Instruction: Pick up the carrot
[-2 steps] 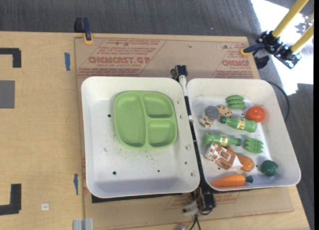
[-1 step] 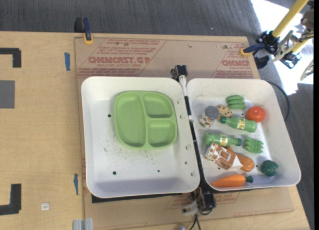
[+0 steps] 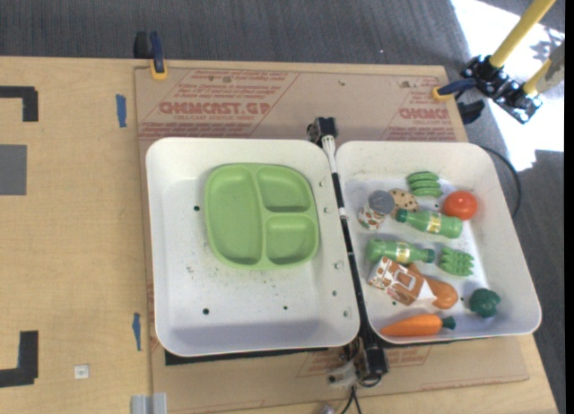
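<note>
camera view: the small orange toy carrot with a green stalk end (image 3: 414,325) lies on its side on the floor of the shallow white right-hand bin (image 3: 513,224), at the lower edge of the frame's right half, close to that bin's near wall. just above it sit an orange and white patterned packet (image 3: 400,280) and, to the right, a dark green round toy vegetable (image 3: 484,302); nothing touches the carrot from above. further up the same bin lie a red toy tomato (image 3: 460,204) and a green toy bottle with a yellow label (image 3: 429,221). the white left-hand bin (image 3: 170,242) in the middle of the frame carries a light green plastic divided plate (image 3: 262,214). the state of the jaws cannot be told from here. judging by this, the task is at its start: the carrot is not yet lifted, and approach, grip and raise are all left to do.
</note>
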`<state>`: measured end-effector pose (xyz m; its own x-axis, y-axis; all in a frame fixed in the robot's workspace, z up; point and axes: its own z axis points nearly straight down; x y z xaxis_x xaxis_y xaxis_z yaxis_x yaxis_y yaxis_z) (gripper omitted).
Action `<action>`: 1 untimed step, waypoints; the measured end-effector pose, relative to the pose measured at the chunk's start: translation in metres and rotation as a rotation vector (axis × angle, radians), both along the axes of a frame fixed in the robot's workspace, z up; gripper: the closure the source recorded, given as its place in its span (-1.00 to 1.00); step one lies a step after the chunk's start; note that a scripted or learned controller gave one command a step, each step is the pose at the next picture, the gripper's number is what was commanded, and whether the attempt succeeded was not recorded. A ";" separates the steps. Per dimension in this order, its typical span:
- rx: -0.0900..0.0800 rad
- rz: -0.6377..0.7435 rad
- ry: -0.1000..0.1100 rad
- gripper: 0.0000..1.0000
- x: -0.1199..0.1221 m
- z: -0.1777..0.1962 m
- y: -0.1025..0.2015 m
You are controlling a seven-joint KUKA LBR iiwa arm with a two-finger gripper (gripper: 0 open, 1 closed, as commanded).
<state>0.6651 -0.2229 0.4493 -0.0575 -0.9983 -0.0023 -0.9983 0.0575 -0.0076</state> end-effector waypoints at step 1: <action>0.002 -0.068 0.006 -1.00 0.002 -0.223 0.000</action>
<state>0.6671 -0.2225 0.2262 -0.1254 -0.9921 -0.0036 -0.9921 0.1254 -0.0015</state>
